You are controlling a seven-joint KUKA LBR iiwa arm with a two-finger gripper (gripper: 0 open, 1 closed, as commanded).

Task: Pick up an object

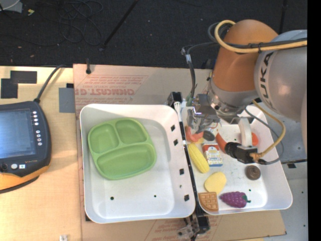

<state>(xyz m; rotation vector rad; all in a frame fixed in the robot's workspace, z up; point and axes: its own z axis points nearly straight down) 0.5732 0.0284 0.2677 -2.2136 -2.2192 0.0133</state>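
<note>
Gripper [196, 115]: hovering at the right bin's [281, 195] eleven o'clock corner, finger state not discernible. Corn cob [197, 156] is lying just below at six o'clock; crowding neighbours and the bin wall are risking a deflected, empty grasp.

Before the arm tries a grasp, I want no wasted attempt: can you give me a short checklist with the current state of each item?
1. Claw is over the right bin, above the toys: ok.
2. Claw is free of any object: cannot tell, the wrist hides the view.
3. Targets lie within the bin: ok; corn, milk carton, grapes, waffle.
4. Targets have room around them: not ok; corn and carton lie side by side, close together.
5. Green tray in the left bin is out of the way: ok.
</note>
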